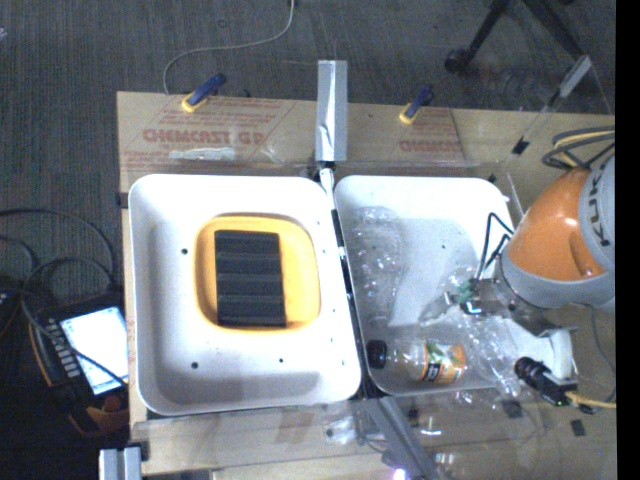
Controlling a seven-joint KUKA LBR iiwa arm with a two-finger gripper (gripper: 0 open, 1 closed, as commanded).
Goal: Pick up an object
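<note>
In the right bin (420, 200), a clear plastic bottle (425, 360) with a black cap and an orange label lies on its side by the front wall. Crumpled clear plastic (378, 253) lies along that bin's left side, with more (488, 346) near the bottle's right end. My gripper (466, 300) reaches down into the bin's right half, just above and right of the bottle, among the clear plastic. The grey wrist and orange band hide most of it. In the left bin (160, 218) a yellow tray (258, 273) holds a black ridged block (250, 278).
A metal post (331, 108) stands behind the divide between the two bins. Blue and yellow clamps (203, 91) (417, 104) sit on the bench's back edge. A tablet (92, 346) and cables lie on the floor at the left.
</note>
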